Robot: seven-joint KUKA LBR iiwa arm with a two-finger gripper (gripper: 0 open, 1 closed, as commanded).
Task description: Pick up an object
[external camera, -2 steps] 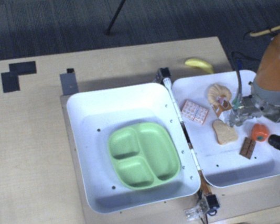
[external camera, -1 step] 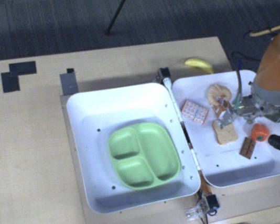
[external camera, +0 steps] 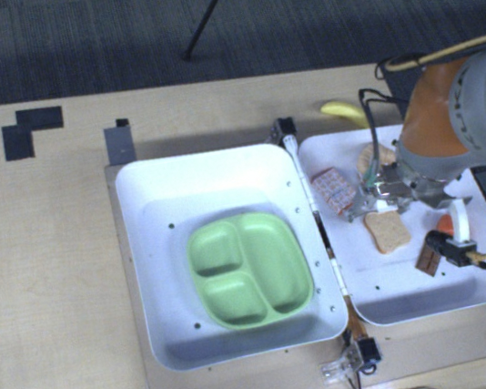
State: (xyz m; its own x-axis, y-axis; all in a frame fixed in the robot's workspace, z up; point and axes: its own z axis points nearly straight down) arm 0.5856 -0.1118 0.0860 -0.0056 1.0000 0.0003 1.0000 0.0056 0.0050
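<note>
My gripper (external camera: 372,202) hangs low over the right bin (external camera: 480,288), in its left half. Just left of it lies a pink checkered block (external camera: 332,188). A tan slice of toast (external camera: 388,231) lies right below it, touching or nearly touching the gripper's tip. Behind the gripper a pale round piece (external camera: 372,158) is partly hidden by the wrist. Further right sit a small brown block (external camera: 429,257) and a red piece (external camera: 446,224). Nothing can be seen held.
The left bin (external camera: 155,250) holds a green divided plate (external camera: 249,269). A yellow banana (external camera: 341,111) lies on the bench behind the right bin. The arm's grey and orange body (external camera: 461,120) covers the right bin's far right corner. Cables trail at the right.
</note>
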